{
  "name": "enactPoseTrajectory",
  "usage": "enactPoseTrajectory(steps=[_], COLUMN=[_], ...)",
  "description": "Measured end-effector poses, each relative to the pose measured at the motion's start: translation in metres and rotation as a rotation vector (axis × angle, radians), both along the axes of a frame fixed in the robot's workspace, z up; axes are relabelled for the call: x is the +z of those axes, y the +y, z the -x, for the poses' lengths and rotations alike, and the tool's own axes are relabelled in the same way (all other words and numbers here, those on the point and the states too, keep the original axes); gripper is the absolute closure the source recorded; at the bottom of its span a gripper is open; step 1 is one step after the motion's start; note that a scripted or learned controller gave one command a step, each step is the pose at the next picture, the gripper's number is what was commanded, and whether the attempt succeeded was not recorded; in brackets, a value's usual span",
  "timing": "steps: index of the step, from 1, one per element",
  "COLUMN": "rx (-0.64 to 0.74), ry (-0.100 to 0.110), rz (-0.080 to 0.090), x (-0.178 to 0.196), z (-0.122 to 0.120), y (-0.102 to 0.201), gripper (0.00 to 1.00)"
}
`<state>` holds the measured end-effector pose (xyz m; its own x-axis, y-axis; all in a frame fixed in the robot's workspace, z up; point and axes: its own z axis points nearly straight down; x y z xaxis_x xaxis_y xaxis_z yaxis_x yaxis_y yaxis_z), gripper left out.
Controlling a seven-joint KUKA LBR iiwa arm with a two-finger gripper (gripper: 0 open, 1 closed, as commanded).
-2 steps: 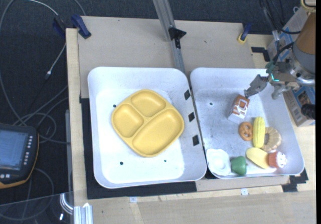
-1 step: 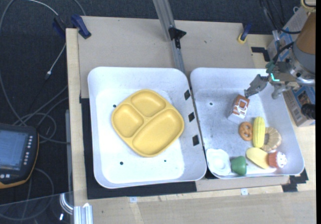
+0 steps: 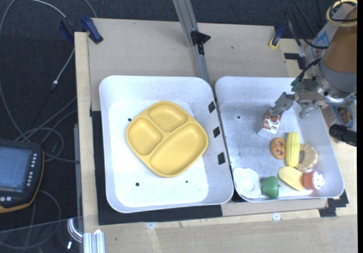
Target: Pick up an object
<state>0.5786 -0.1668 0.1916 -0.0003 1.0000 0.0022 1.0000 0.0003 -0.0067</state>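
- Green cup (image 3: pixel 271 187) and toy foods crowd the right bin's (image 3: pixel 244 144) near edge.
- Small carton (image 3: pixel 270 122), mid-bin, looks light and stiff (probably crushable); pinch its flat sides.
- Gripper (image 3: pixel 296 104) hangs spread beside it, pinching nothing.

The gripper (image 3: pixel 296 104) hung spread over the right bin (image 3: pixel 244 133), one finger touching a small carton (image 3: pixel 270 123).

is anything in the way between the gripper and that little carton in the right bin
Nothing visible blocks it. The gripper sits just right of and above the small carton, with bare bin floor between. The pretzel and banana lie below, off that path.
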Motion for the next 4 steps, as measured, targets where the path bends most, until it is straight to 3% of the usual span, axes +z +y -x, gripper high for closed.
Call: enactPoseTrajectory(steps=[1,2,3,4], rx=[0.0,0.0,0.001,0.0], ry=[0.002,-0.001,-0.007,-0.012], rz=[-0.001,-0.001,0.0,0.003], x=[-0.062,-0.101,-0.088,-0.044], z=[-0.002,-0.001,-0.003,-0.001], y=[-0.004,-0.003,-0.003,-0.004], gripper=[0.0,0.0,1.0,1.0])
